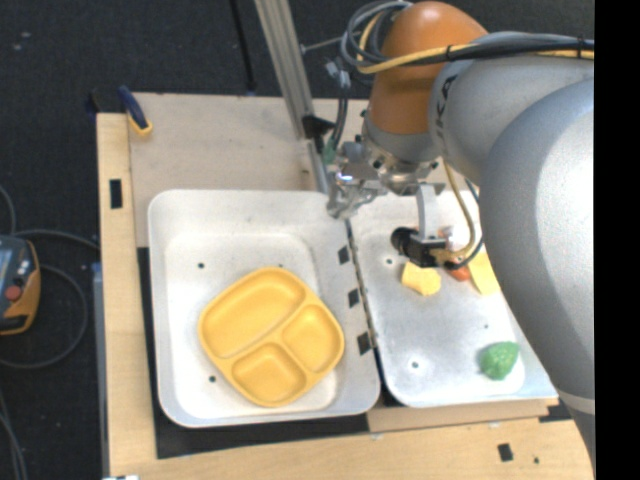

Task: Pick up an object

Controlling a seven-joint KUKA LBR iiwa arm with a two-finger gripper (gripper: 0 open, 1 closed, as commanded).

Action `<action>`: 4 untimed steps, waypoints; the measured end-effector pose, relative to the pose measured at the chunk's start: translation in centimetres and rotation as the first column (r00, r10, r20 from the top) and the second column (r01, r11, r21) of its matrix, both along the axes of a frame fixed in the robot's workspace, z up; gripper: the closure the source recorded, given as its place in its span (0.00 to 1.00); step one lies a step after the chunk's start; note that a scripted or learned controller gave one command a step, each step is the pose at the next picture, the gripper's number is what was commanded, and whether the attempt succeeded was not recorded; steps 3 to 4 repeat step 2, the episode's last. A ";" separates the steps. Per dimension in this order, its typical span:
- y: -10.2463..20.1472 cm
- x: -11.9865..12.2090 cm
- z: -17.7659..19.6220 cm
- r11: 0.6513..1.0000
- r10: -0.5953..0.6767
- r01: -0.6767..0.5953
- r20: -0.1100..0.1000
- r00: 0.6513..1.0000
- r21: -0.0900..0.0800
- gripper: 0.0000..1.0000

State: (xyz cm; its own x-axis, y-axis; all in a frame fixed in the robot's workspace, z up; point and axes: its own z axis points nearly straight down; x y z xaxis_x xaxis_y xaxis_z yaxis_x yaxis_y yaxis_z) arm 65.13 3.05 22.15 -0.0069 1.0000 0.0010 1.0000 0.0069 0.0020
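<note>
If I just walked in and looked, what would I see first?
Probably the big grey and orange robot arm, which comes in from the right and leans over the right bin. Next, the bright yellow divided plate lying in the left bin. In the right bin, a small yellow chunk sits just below the arm's tip, and a green lump lies near the front corner.
</note>
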 end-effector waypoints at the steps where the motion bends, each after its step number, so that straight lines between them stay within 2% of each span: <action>1: 4.8 1.3 0.2 1.000 0.000 0.000 0.000 1.000 0.000 1.00; 2: 4.5 1.3 0.2 1.000 -0.004 0.004 -0.002 1.000 -0.002 0.00; 4: 4.5 1.3 0.2 1.000 -0.004 0.004 -0.002 1.000 -0.002 0.00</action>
